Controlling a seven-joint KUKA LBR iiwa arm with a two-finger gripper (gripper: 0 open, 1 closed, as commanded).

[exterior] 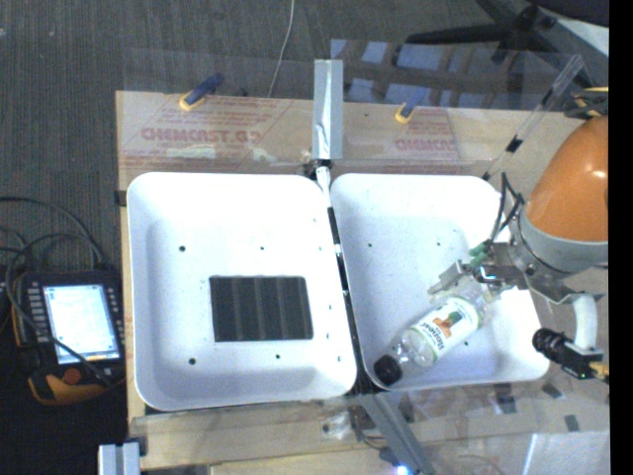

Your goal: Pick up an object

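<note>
A clear plastic bottle [440, 330] with a black cap and an orange-and-white label lies on its side in the right bin [396, 216], cap pointing to the front left corner. My gripper [463, 273] hangs over the right bin just above and behind the bottle's base end, close to it; whether it touches the bottle is unclear. The arm's orange band [579, 186] rises at the right. A flat black ribbed rectangle [261, 308] rests in the middle of the left bin [168, 216].
A metal post [327, 107] stands behind the seam between the two bins. A teach pendant with a lit screen [74, 325] lies on the floor to the left. Cables run beside the arm at the right bin's right rim.
</note>
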